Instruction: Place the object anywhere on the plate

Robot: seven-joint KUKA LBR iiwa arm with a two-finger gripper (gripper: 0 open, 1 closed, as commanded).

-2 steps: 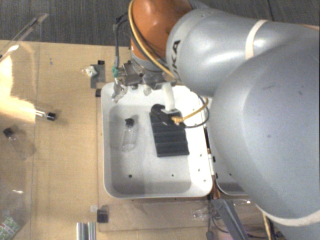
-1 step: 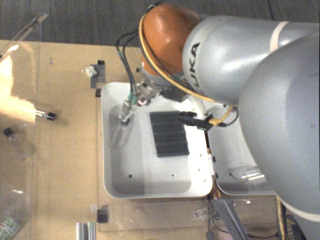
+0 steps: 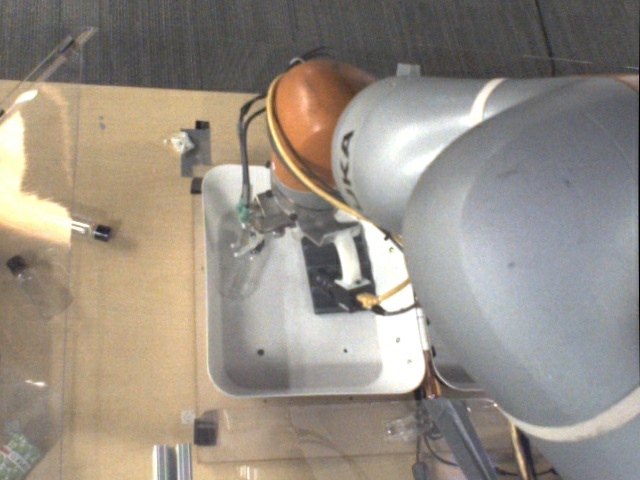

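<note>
The grey arm point(image 3: 500, 198) is reaching in from the right of the frame, covering most of that side. Its gripper point(image 3: 243, 246) is hanging over the upper left part of the white bin point(image 3: 300, 368) at the centre. Whether its jaws are apart or together cannot be told. A faint clear shape point(image 3: 235, 283) is lying on the bin floor just below the gripper; whether it is the object is too blurred to tell. On the tan surface point(image 3: 120, 348), a small black-tipped white cylinder point(image 3: 90, 231) is lying at the left, well apart from the bin. A small black block point(image 3: 205, 431) is sitting near the bin's lower left corner.
</note>
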